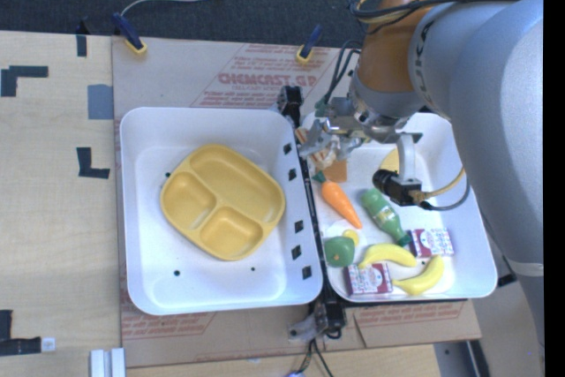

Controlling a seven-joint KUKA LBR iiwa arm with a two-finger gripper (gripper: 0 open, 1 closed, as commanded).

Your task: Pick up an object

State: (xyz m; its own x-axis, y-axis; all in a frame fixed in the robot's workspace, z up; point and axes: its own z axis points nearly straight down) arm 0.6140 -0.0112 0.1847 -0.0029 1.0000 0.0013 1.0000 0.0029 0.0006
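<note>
Seen from the camera above the bench, the arm [477, 84] reaches in from the right and sets the gripper [325, 137] low over the far left corner of the right bin [468, 229], close to the wall it shares with the left bin [150, 146]. The claw's metal parts blur together there, so I cannot tell whether it is open or closed, or whether it grips anything. A small brownish object [330, 165] lies just under it against the left wall. Whether the claw touches it cannot be made out.

The other things to pick from lie nearer the front of the same bin. An orange carrot [340, 201] slants just beside the brownish object, its thick end toward the claw. A green bottle [384, 214] lies to the carrot's right. A round green piece [339, 250] sits by the left wall. A yellow banana [388, 255] lies beside it, and a second banana [424, 276] curves along the near edge. One red-and-white carton [368, 279] sits at the near edge, and another carton [434, 242] sits toward the right wall.

In the left bin a yellow compartment tray [222, 200] lies turned at an angle near the middle.
</note>
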